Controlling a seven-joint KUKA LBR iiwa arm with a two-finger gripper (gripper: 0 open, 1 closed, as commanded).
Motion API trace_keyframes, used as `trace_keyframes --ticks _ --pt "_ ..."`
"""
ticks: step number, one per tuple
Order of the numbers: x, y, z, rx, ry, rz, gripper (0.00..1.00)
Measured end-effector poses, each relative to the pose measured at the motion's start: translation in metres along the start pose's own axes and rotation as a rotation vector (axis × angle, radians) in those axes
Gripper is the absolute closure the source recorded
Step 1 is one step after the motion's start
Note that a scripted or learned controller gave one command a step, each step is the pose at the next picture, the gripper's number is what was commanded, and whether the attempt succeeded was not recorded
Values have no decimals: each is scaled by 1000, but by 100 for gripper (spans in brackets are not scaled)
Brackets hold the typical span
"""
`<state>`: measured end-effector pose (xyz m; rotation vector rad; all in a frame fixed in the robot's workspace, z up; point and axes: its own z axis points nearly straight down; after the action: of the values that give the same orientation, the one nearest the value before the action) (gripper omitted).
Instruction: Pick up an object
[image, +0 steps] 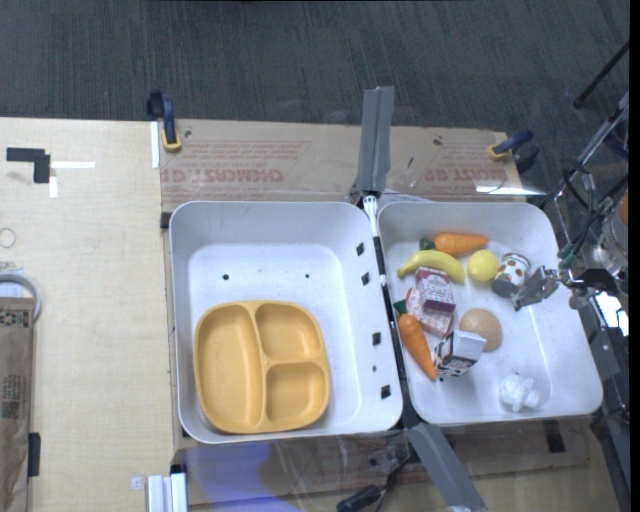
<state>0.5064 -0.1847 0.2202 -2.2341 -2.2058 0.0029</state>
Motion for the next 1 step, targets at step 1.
trace_keyframes --ticks 1 --pt "-10 42 47 -2 0 -344 0"
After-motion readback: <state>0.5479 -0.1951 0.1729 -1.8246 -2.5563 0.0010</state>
